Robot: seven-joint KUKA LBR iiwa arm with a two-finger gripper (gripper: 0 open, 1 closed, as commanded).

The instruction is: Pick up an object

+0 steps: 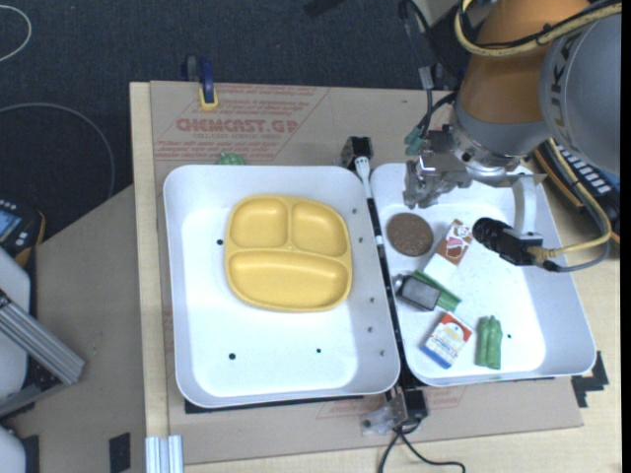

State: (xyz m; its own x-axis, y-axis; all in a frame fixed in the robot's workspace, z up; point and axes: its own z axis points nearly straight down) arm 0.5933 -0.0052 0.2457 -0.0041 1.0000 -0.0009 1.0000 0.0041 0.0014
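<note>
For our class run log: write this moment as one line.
tool: over right bin, far end | nearest: brown disc | yellow tray: left bin | lifted: nothing seen

- Divided plate (289,252) lies in the left bin (197,343).
- Right bin (562,348) holds a round disc (409,235), with a small carton (447,341) and a pickle-shaped toy (488,342) nearer the front.
</note>
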